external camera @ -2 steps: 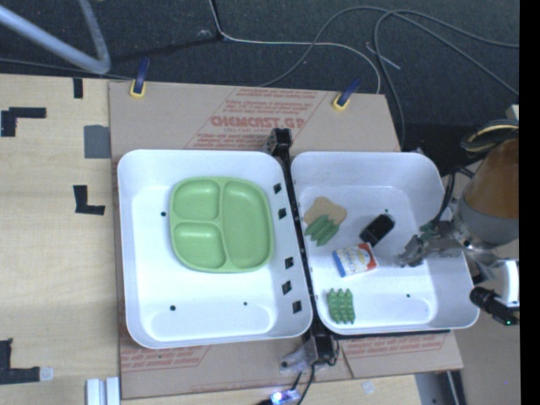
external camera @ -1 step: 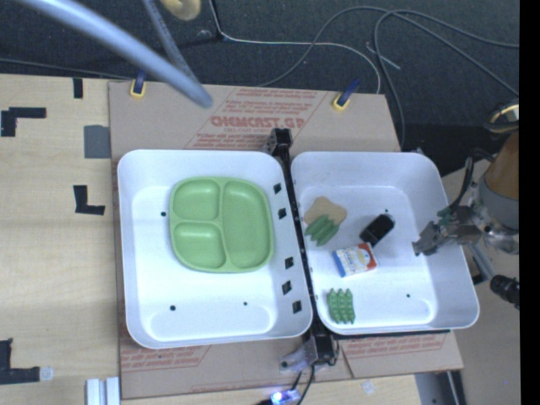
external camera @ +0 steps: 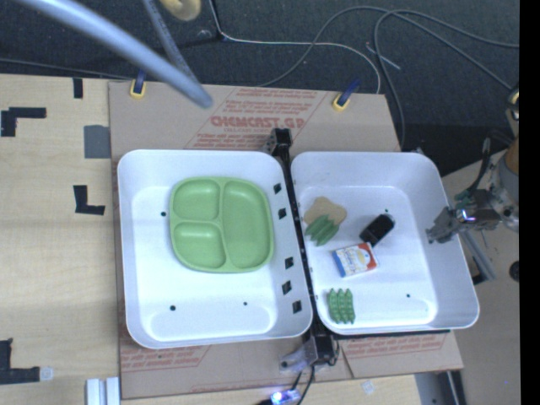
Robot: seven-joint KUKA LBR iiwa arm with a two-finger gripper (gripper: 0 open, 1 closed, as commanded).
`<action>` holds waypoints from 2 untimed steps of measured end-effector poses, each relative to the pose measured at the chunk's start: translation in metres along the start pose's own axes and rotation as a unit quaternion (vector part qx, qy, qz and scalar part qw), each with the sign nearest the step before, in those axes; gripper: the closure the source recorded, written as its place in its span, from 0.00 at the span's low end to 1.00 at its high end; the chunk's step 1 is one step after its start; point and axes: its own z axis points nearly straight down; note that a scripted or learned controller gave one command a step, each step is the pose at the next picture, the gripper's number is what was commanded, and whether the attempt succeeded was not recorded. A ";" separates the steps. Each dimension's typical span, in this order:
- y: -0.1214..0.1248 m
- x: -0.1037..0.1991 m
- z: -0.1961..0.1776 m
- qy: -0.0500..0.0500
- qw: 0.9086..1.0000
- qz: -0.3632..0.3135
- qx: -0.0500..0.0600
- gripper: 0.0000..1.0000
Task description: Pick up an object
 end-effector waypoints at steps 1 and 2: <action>0.004 0.053 0.011 0.001 1.000 -0.002 0.002 1.00; 0.006 0.103 0.000 0.001 1.000 -0.002 0.002 1.00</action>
